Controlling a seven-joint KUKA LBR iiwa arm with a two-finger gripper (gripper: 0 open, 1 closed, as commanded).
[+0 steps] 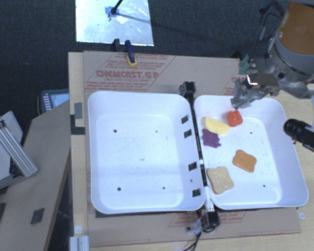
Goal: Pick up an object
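The right bin (282,140) holds several small objects. A red piece (234,118) lies near its far edge, with a yellow piece (216,125) to its left and a purple piece (211,138) just below that. An orange piece (244,161) sits mid-bin and a tan bread-like piece (220,180) lies near the front left corner. My gripper (240,101) hangs directly above the red piece, fingertips just over its top. Nothing is visibly held between the fingers.
The left bin (141,150) sits beside the right one, with black clips (188,135) along the shared wall. A black camera body (303,134) juts in at the right edge. A shiny metal sheet (114,14) lies beyond the bench.
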